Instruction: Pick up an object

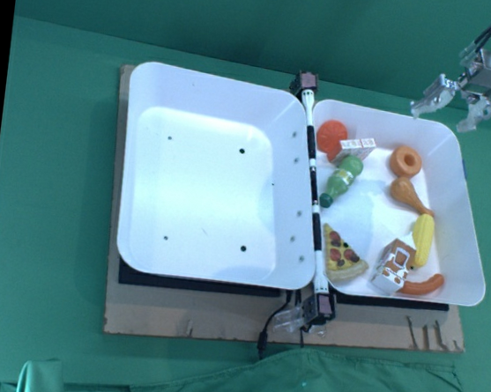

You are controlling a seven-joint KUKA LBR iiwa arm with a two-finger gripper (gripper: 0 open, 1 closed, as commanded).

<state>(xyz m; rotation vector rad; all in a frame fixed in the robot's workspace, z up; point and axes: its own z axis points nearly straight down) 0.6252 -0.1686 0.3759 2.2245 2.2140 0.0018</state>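
Note:
My gripper hangs high above the far right corner of the right bin, open, with nothing between its fingers. Below it in that bin lie toy foods: an orange doughnut, a chicken drumstick, a yellow corn cob, a red sausage, a small carton, a pizza slice, a green bottle, a red tomato and a small white box.
The left bin sits beside the right one, split from it by a black-and-white bar. Both rest on a cardboard sheet on green cloth. Folded cloth lies at the front edge.

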